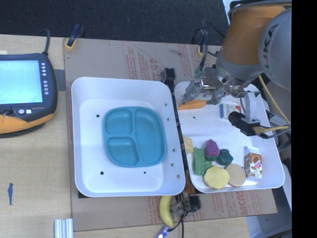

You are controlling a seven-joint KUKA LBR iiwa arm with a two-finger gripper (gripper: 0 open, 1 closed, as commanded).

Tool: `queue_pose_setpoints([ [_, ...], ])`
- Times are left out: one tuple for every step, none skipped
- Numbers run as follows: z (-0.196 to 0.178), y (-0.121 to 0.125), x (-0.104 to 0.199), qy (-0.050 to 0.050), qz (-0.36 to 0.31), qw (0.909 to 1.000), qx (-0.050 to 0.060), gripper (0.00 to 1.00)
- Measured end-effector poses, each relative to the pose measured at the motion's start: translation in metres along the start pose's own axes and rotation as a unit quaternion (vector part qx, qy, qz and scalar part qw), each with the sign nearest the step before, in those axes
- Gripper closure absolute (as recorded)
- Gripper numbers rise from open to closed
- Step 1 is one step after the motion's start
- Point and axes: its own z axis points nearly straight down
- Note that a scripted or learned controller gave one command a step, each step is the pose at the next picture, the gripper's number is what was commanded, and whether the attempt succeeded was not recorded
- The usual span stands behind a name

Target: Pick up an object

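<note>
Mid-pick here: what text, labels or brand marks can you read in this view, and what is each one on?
"KUKA", partly visible, reads vertically on the grey arm.
Red repeated print on the cardboard sheet under the bins: too blurred to read.
Small carton in the right bin: printed face, too small to read.
Teach pendant screen: glare, nothing legible.

The pincer (198,89) hangs just above an orange carrot (192,104) in the right bin (277,180).
</note>
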Motion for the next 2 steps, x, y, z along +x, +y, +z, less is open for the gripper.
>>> queue_pose_setpoints([
  [0.022, 0.006, 0.045, -0.001, -0.001, 1.0, 0.001, 1.0],
  [0.036, -0.009, 0.004, -0.001, 0.0, 1.0, 0.001, 1.0],
])
